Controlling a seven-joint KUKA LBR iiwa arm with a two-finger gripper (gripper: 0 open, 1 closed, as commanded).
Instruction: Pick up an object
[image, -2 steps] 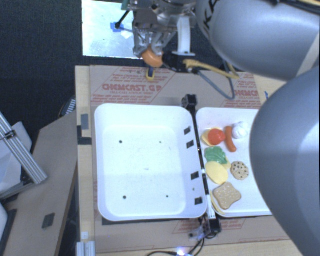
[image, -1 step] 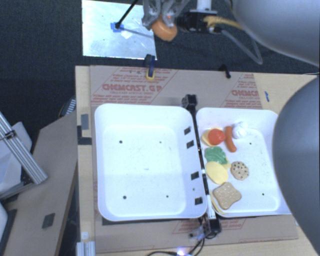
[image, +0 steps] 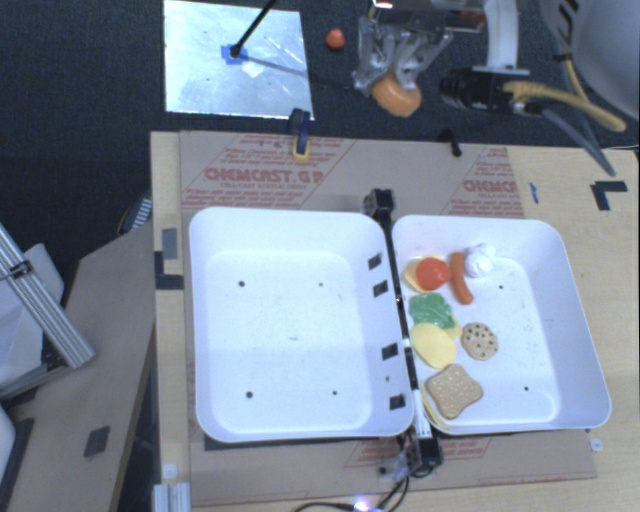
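Note:
My gripper (image: 397, 88) hangs high above the bench at the top of the view, beyond the far edge of the bins. Its fingers are shut on an orange round object (image: 397, 97), which sits between the fingertips. In the right bin (image: 560, 300) lie a red tomato (image: 432, 272), an orange sausage-like piece (image: 460, 278), a white lump (image: 481, 260), a green leafy piece (image: 431, 309), a yellow piece (image: 434, 345), a cookie (image: 479, 341) and a slice of bread (image: 454, 390).
The left bin (image: 290, 320) stands beside the right one, joined by a black-clipped divider (image: 392, 300). A small red ball (image: 335, 39) and a silver sheet (image: 235, 60) lie on the dark floor behind the bench. Cables trail at top right.

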